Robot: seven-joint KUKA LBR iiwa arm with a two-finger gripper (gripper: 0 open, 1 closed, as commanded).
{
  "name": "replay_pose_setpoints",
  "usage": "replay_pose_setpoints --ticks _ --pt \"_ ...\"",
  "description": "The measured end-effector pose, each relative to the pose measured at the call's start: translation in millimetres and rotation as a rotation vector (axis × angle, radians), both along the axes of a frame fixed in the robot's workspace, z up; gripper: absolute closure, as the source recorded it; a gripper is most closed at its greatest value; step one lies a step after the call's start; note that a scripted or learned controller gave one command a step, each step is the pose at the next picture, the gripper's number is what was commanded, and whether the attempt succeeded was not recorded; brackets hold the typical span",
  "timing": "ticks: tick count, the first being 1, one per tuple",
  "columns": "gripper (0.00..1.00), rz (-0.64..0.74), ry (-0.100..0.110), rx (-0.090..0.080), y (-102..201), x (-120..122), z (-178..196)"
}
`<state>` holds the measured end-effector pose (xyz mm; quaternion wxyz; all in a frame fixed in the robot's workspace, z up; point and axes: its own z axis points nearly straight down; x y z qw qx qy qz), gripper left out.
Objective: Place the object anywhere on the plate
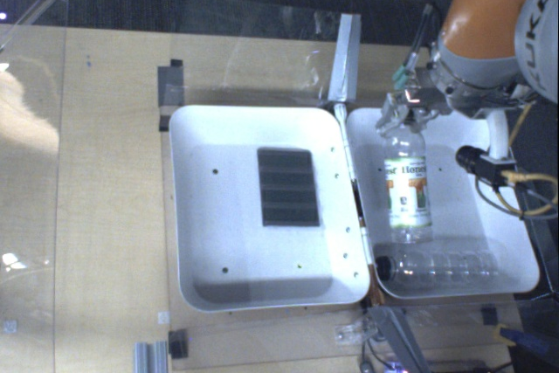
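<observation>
**Bottle lies in the right bin, gripper at its cap end**

Bottle (407,188), clear plastic with a white, orange and green label, lies on its side on the floor of the right bin (515,262). It runs lengthwise up and down the view, near the bin's left wall, with its neck pointing to the far side of the bench and its base toward the near side. The plate (287,187), a dark ribbed rectangle, sits flat in the middle of the left bin (196,214), well apart from the bottle. Between the two stand the touching walls of the bins, a raised white ridge (356,196) that runs the whole way between bottle and plate.

A second clear plastic container (441,267), ribbed and see-through, lies crosswise along the near wall of the right bin, just beyond the bottle's base. A black cable connector (479,162) with a yellow-tipped lead hangs over the bin to the right of the bottle.

The gripper (403,105) hangs at the bottle's neck end, near the far left corner of the right bin, with the grey and orange arm (493,4) rising behind it toward the upper right. Whether it is parted, closed, or touching the neck cannot be told from this slant.
</observation>
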<state>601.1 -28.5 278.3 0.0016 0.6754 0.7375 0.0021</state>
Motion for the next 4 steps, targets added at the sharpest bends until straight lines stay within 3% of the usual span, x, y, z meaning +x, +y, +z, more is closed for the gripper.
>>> replay_pose_setpoints --ticks 2,3,4 --pt "1.00 0.006 -0.008 0.002 2.3 2.4 21.0" --pt "1.00 0.376 0.001 -0.001 57.3 -11.9 19.5" --pt "1.00 0.326 0.001 -0.001 66.8 30.3 -27.0"
